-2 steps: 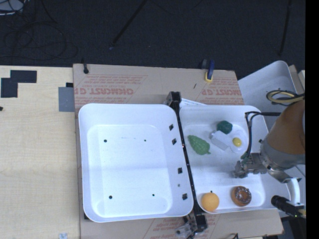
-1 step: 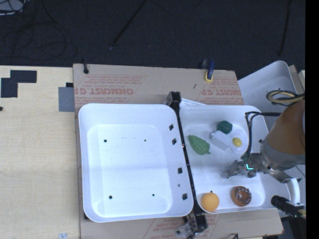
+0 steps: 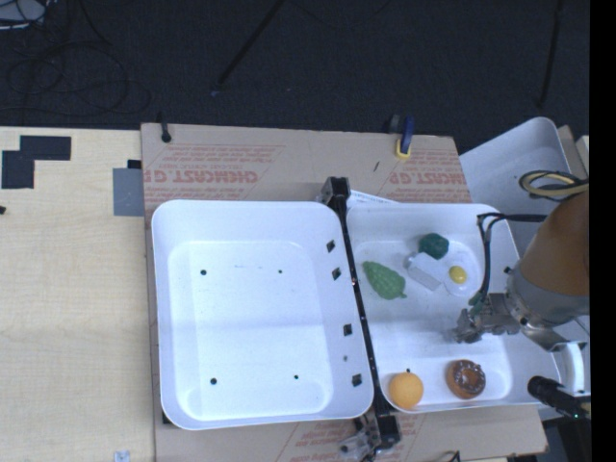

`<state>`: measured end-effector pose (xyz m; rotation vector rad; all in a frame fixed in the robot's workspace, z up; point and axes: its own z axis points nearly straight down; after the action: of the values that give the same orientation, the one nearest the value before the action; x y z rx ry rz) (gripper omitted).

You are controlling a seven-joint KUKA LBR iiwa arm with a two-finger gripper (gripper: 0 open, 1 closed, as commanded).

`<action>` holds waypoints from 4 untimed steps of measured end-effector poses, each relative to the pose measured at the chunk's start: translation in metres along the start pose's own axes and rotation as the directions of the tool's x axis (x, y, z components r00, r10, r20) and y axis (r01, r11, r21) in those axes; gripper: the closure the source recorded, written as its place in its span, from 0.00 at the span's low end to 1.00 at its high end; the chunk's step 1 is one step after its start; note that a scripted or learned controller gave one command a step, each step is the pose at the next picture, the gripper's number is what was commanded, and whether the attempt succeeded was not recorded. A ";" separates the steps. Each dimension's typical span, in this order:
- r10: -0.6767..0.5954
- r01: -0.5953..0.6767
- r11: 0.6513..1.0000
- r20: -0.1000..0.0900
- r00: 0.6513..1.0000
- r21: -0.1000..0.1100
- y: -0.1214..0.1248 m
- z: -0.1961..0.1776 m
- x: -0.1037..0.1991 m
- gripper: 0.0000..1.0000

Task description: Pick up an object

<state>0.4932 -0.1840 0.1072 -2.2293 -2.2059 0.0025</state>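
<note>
A robot claw (image 3: 469, 327) hangs low over the right bin (image 3: 385, 221); whether it is open or closed cannot be told. Just below it lies a brown doughnut (image 3: 467, 378), beside an orange ball (image 3: 405, 390). A green leaf (image 3: 384, 280), a dark green lump (image 3: 434, 246) and a small yellow ball (image 3: 457, 275) lie above it.
</note>
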 end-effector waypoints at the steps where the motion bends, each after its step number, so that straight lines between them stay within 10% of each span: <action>1: 0.002 -0.002 1.000 0.000 1.000 0.000 0.000 0.000 0.000 0.00; 2: 0.004 -0.004 1.000 -0.001 1.000 0.001 0.000 -0.009 -0.001 1.00; 3: 0.006 -0.006 1.000 -0.001 1.000 0.002 -0.001 -0.009 -0.001 0.00; 4: -0.006 0.006 1.000 0.005 1.000 -0.010 -0.018 -0.104 -0.008 0.00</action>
<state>0.4761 -0.1917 0.2109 -2.2298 -2.2204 -0.0037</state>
